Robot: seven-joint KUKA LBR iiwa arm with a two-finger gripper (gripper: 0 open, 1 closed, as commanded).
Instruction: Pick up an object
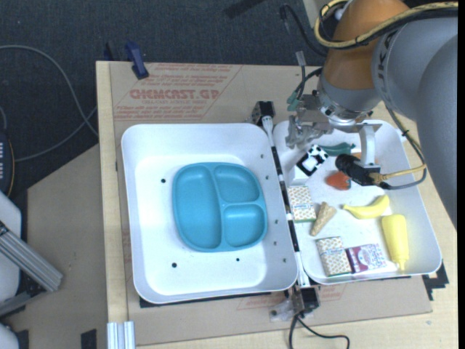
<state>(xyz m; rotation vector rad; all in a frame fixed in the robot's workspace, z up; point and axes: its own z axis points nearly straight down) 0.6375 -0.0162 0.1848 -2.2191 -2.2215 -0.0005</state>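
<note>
I'm looking down on both bins, and the arm (407,57) comes in from three o'clock, its orange band high at about one o'clock of the frame. The gripper (304,133) hangs over the far left corner of the right bin (425,257), near the divider between the bins; I cannot tell from here how it is set, too much metal and cable in the way. Just beside it, toward four o'clock, sits a small black-and-white block (312,159), with a green item (339,147) partly hidden under the wrist hardware. A red piece (338,181) lies at five o'clock of the gripper, near a black cable end. Moving toward six o'clock in that bin I see a patterned packet (301,202) against the divider, a tan cone (322,217) touching its lower right corner, and a yellow banana (368,208) to the cone's three o'clock. Below the banana stands a yellow bottle (395,241), lying lengthwise along the bin's right side. At the near edge are a small checkered box (333,256) and a purple-and-white carton (366,257), side by side. The left bin (145,267) carries a blue divided plate (218,206) at its centre. Nothing I can make out sits between the tool's tips.
</note>
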